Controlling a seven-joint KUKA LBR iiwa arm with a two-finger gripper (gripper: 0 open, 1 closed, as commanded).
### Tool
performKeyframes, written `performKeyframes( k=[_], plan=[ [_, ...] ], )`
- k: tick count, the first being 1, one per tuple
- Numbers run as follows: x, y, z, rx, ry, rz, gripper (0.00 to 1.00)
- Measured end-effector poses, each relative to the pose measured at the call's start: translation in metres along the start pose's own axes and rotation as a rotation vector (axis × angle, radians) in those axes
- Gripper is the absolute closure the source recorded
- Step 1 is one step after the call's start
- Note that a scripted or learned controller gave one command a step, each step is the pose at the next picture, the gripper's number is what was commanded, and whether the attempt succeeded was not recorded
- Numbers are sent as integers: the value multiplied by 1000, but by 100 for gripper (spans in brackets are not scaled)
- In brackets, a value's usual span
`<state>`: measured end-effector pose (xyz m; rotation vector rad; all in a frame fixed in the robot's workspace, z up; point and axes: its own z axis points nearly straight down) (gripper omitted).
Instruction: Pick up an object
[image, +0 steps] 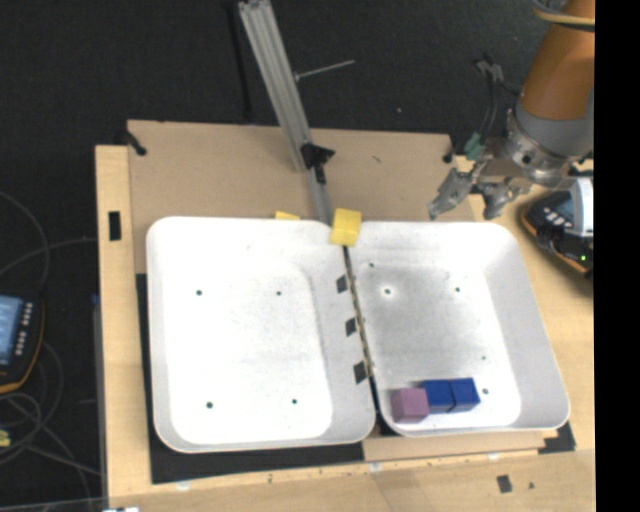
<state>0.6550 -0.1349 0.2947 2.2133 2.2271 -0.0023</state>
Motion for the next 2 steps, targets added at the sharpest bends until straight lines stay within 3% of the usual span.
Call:
performKeyframes(
  k=[1, 2],
  plan=[
    [104, 17, -20, -2, 3, 1, 0],
    [112, 25, 103, 8, 1, 1, 0]
  ],
)
